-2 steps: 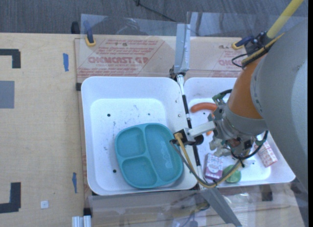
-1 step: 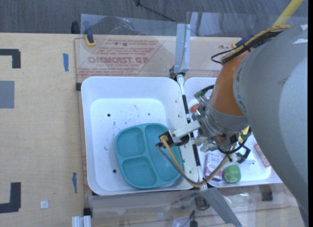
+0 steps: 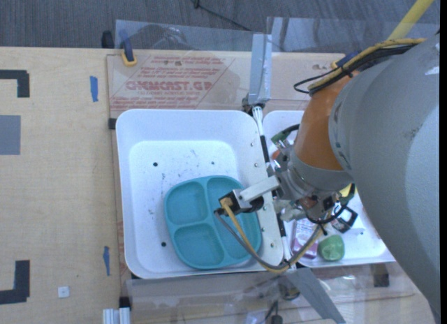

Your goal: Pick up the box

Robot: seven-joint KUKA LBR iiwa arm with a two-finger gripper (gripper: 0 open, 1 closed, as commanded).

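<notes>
A pale packet or box with pink print [image 3: 305, 236] lies at the near edge of the right bin [image 3: 363, 242], mostly hidden beneath the arm. The grey arm with its orange band [image 3: 318, 134] reaches in from the right and hangs over the divider between the two bins. Its gripper [image 3: 299, 209] points down just above the right bin's left side, directly over the pink-printed item. The wrist and cables block my view of its tips.
A teal divided tray [image 3: 199, 228] lies in the left bin [image 3: 140, 176], at its near right. A green round object [image 3: 331, 247] sits in the right bin beside the pink-printed item. A white bracket with a yellow cable [image 3: 244, 197] juts from the wrist over the tray.
</notes>
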